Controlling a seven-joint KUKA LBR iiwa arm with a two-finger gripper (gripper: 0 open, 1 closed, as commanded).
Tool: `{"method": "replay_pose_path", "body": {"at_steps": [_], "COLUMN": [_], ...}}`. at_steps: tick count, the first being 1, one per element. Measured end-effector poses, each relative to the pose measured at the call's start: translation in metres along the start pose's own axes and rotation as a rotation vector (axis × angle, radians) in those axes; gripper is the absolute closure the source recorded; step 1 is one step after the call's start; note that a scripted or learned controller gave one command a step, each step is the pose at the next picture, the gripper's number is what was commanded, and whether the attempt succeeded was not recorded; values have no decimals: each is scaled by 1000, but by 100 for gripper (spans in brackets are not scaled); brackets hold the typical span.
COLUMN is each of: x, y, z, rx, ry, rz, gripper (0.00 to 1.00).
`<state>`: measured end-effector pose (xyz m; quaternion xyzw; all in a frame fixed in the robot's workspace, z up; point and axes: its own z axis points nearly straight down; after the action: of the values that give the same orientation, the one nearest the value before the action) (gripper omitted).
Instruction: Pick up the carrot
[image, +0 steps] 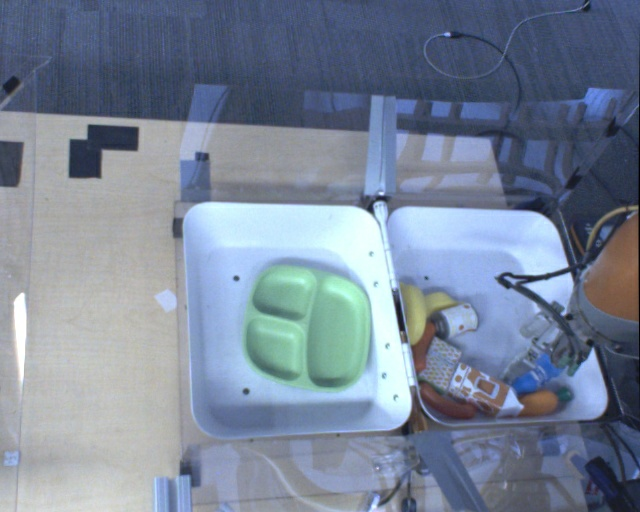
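The carrot (538, 403) is orange with a green top and lies in the front right corner of the right bin (470, 245). It sits beside a blue object (533, 377) and the end of a printed packet (478, 388). My gripper (553, 343) hangs low over the right side of this bin, a little behind and above the carrot. The arm's orange band (612, 282) is at the view's right edge. Nothing can be made out in the gripper.
A banana (425, 303), a small can (458, 320) and a red-brown item (445, 403) crowd the right bin's front left. The left bin (215, 300) holds a green divided plate (308, 326). A metal divider (380, 150) runs behind the bins.
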<state>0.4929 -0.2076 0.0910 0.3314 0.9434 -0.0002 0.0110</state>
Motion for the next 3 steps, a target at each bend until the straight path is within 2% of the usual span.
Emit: {"method": "replay_pose_path", "body": {"at_steps": [1, 2, 3], "x": [-1, -1, -3], "y": [3, 3, 6], "z": [-12, 0, -12], "rx": [-3, -3, -6], "ry": [1, 1, -9], "rz": [0, -449, -447], "gripper": [100, 100, 100]}}
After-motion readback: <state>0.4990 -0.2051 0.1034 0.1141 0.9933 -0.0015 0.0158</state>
